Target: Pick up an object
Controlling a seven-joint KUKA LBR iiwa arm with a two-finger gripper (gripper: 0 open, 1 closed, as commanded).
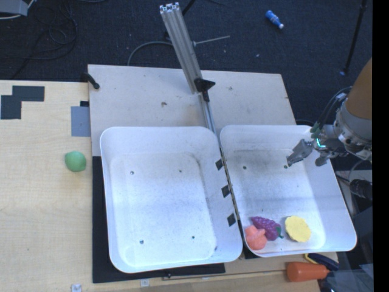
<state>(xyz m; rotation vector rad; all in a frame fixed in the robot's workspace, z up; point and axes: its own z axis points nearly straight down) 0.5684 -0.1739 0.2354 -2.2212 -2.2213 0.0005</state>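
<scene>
Gripper (299,156) above right bin's (267,140) bare middle

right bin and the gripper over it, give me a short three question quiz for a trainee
1. True or false: the purple grapes lie in the left bin.
2. Which thing sits outside both bins, on the wooden surface? A) yellow piece B) green ball C) orange piece
3. Fill in: in the camera view, the gripper is above the ___ part of the right bin, away from the toys at its near edge.

Key
1. False. The grapes lie in the right bin, between the orange piece and the yellow piece.
2. B, the green ball.
3. Upper, or far.
</scene>
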